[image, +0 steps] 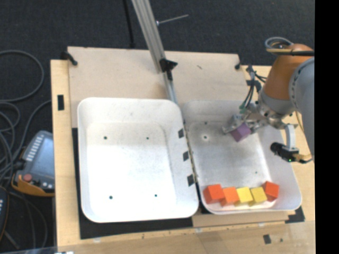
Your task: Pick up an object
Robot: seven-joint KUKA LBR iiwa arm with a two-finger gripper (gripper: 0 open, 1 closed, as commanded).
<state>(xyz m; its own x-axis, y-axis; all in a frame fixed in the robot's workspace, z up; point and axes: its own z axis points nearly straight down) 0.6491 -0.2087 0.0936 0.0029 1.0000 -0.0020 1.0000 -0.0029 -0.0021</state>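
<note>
Nothing readable is showing anywhere on the bench: no word, number, brand or sign is standing out on any surface. The handheld pendant (36, 160), lying well to the left of the left bin (132, 106), is showing a pale grey face (too small and blurred for any lettering to be made out). The small dark tabs (186, 155) sitting along that bin's right rim are carrying no legible marks either.

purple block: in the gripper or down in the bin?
In the gripper, apparently. The small purple block sits between the fingers of the gripper, over the right white bin; whether it clears the floor, cannot tell.
</note>
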